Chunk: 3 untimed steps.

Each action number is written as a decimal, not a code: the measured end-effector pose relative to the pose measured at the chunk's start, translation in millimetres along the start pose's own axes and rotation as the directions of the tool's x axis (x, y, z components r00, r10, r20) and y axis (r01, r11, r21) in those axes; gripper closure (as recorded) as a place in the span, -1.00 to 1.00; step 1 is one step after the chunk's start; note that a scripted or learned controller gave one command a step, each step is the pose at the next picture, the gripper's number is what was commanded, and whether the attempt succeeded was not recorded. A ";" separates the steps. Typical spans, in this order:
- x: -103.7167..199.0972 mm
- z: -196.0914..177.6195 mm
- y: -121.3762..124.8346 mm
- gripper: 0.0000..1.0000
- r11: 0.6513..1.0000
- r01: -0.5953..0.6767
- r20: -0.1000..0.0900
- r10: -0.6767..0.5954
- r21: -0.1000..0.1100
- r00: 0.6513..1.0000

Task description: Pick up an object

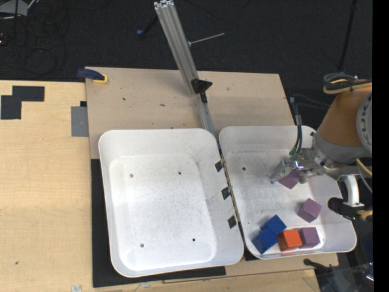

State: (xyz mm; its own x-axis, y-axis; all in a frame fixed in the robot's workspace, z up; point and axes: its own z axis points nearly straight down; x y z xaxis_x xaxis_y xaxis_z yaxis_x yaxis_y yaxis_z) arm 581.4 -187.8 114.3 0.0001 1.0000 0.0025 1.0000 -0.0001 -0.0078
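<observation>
Nearest the lens, along the right bin's (243,145) front rim: two blue blocks (268,233) touching, an orange block (291,239) just beside them, then a purple block (310,236) touching the orange one. Gripper (292,172) is low over the right bin's upper-middle floor, a purple block at the gripper (290,179) sitting between its fingers, tilted, fingers pinched narrow on it. Whether that block is off the floor, can't tell. Another loose purple block (309,210) lies apart below the gripper, between it and the front row. Grey arm with orange band (343,117) comes in from the right edge. Left bin (115,145) sits beside the right one, rims touching. Aluminium rail (179,41) slants up from between the bins at the back.
</observation>
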 end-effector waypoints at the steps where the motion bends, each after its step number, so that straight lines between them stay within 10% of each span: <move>1: -0.2 23.2 0.8 -1.00 1.000 -0.002 0.003 0.002 -0.007 1.000; 2: -1.0 12.7 0.5 1.00 1.000 -0.007 0.003 0.007 -0.007 1.000; 3: -4.1 -50.3 -0.7 1.00 1.000 -0.005 0.004 0.005 -0.011 1.000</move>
State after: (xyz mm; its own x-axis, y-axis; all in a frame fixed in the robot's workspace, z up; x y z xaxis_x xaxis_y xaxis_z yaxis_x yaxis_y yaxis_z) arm 581.0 -192.0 164.6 0.0047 1.0000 -0.0012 1.0000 -0.0047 0.0035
